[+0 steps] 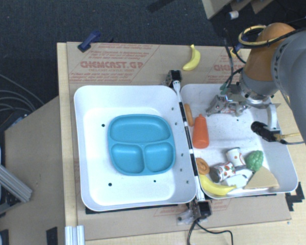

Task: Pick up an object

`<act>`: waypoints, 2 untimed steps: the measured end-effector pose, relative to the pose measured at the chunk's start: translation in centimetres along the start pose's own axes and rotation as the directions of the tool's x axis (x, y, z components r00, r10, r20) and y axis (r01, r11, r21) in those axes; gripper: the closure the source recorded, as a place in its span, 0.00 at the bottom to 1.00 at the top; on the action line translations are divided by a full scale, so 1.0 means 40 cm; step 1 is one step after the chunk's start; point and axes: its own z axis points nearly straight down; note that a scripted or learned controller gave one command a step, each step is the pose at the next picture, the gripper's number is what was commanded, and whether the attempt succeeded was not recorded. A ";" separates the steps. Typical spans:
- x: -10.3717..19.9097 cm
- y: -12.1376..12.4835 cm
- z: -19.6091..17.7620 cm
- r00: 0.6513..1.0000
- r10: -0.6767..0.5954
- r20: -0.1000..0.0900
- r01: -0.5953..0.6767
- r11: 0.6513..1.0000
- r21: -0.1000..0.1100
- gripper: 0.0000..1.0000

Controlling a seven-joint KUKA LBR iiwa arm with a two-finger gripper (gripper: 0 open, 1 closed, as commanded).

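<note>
My gripper (225, 105) hangs over the back of the right bin (285, 157), its metal fingers pointing left and down, with nothing seen between them. An orange carrot (200, 131) lies left of the gripper, along the bin's left wall. Near the front sit a green broccoli (254, 160), a yellow banana (215, 187), a tan wedge (263, 178), a small white and red cup (233, 156) and a brown round piece (202, 166).
The left bin (92, 137) holds a blue divided plate (141, 143). A second yellow banana (192, 60) lies on the cardboard behind the bins. A blue object (88, 41) rests at the cardboard's back left corner.
</note>
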 end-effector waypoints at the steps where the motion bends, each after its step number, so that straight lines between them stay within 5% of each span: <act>1: -0.004 -0.003 -0.023 1.000 0.000 0.002 0.000 1.000 0.004 1.00; 2: 0.200 -0.054 -0.275 1.000 -0.005 -0.001 0.005 1.000 -0.012 1.00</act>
